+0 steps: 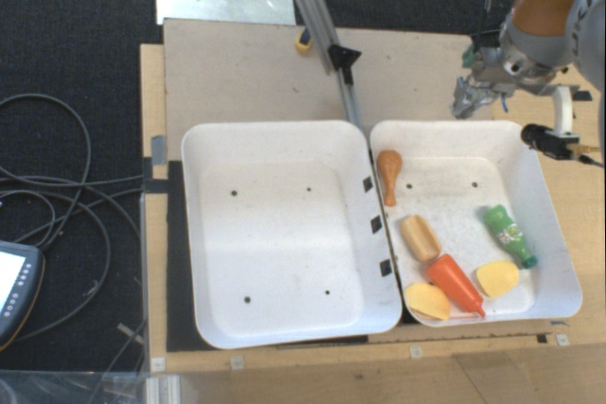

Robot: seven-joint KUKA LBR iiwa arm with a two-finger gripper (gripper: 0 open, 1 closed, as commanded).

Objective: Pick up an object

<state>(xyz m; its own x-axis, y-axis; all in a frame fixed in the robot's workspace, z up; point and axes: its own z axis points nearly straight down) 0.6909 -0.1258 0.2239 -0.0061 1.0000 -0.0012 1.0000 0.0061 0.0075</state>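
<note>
The right bin (544,194) holds several toy foods: a brown drumstick (388,171) at its far left, a tan bread roll (419,237), an orange carrot (454,283), a yellow piece (428,301) at the near edge, another yellow piece (498,278), and a green bottle (509,235) at the right. My gripper (469,99) hangs above the bin's far rim, well behind all of these. Nothing shows between its fingers.
The left bin (199,166) sits beside the right one, joined by black clips along the shared wall. A grey metal pole (317,5) slants across the back of the bench. Cables and a tablet lie on the floor at the left.
</note>
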